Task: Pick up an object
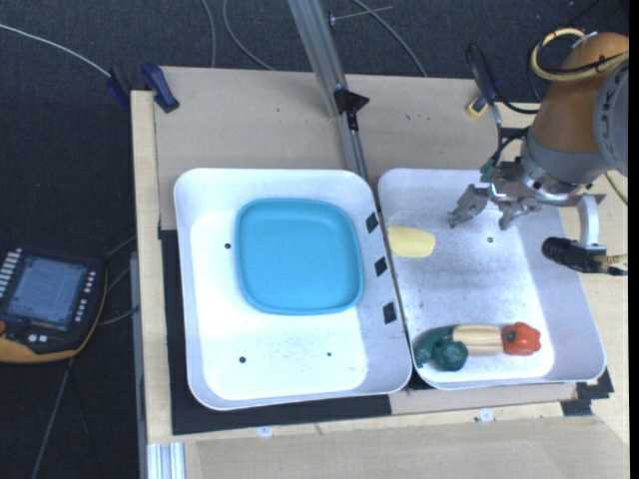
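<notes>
My gripper [486, 213] hangs over the far part of the right bin [559, 297], its two fingers spread apart with nothing between them. A pale yellow object [411, 241] lies at the bin's left wall, to the left of the gripper and a little nearer. Along the bin's front edge lie a dark green object [441, 350], a tan stick-like piece [477, 338] and a red object [520, 338], touching in a row.
A blue square plate [299, 255] lies in the left bin [205, 357]. A metal post [324, 43] slants up from the gap between the bins at the back. Cables run over the dark floor behind the bench.
</notes>
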`<action>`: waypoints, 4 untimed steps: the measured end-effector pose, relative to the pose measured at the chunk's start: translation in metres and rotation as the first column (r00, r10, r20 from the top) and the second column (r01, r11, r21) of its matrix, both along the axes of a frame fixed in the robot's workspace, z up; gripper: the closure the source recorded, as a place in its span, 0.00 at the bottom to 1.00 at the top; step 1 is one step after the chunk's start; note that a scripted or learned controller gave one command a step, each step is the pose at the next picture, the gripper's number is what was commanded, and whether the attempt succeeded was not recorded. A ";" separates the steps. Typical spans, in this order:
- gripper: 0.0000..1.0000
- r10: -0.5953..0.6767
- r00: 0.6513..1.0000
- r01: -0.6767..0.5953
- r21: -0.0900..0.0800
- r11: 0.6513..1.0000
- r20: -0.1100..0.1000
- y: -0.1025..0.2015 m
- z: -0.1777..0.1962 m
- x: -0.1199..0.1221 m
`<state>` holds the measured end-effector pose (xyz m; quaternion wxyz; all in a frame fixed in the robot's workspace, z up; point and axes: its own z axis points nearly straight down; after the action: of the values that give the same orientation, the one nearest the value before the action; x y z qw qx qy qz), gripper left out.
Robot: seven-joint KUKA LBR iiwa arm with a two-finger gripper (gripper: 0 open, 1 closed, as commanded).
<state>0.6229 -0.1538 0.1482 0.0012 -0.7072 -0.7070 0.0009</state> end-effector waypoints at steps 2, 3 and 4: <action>1.00 0.000 1.000 0.000 -0.001 1.000 0.005 0.000 -0.039 0.001; 1.00 0.000 1.000 0.000 -0.001 1.000 0.008 -0.008 0.009 0.004; 1.00 0.000 1.000 0.000 -0.001 1.000 0.007 -0.012 0.053 0.001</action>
<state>0.6237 -0.1656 0.2017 -0.0019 -0.7071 -0.7072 -0.0012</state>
